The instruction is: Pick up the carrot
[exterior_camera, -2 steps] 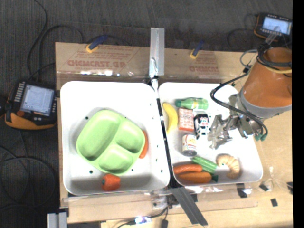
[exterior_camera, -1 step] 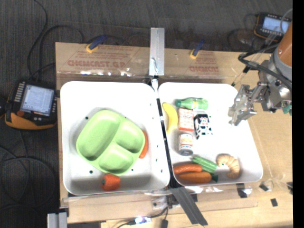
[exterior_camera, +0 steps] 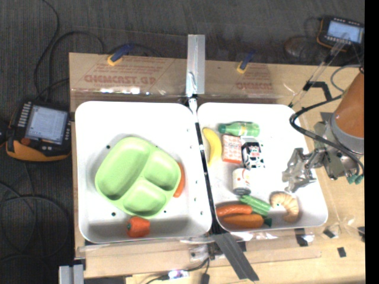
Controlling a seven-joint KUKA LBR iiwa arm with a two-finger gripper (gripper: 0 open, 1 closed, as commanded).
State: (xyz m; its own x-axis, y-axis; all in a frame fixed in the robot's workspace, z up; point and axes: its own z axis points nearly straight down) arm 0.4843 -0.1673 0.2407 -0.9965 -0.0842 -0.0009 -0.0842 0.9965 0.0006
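Meanwhile, the two-finger metal gripper [exterior_camera: 298,171], fingers spread and empty, hovers over the right white bin [exterior_camera: 308,209], its approach unfinished, needing to swing toward the orange carrot [exterior_camera: 235,210] near the bin's front edge.

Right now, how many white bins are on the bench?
2. The left bin holds a green divided plate; the right bin holds the carrot among other toy food, with the gripper above its right side.
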